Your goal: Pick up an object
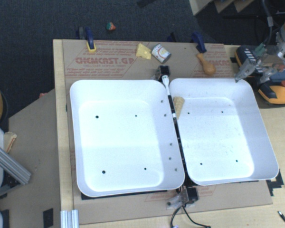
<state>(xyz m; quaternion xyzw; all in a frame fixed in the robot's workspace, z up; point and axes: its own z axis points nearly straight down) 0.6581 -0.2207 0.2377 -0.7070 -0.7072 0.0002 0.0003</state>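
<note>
- Camera view, looking down: we see two white bins side by side, left bin [123, 137] and right bin [223, 132], rims touching along a dark seam.
- Gripper [249, 68] sits at the upper right, outside the right bin, above the bench edge; whether it is grasping or released we cannot tell.
- Tan object [178, 104] lies in the right bin, against its left wall near the top corner.
- Yellow piece [143, 52] and small box [160, 53] rest on the board behind the bins.
</note>
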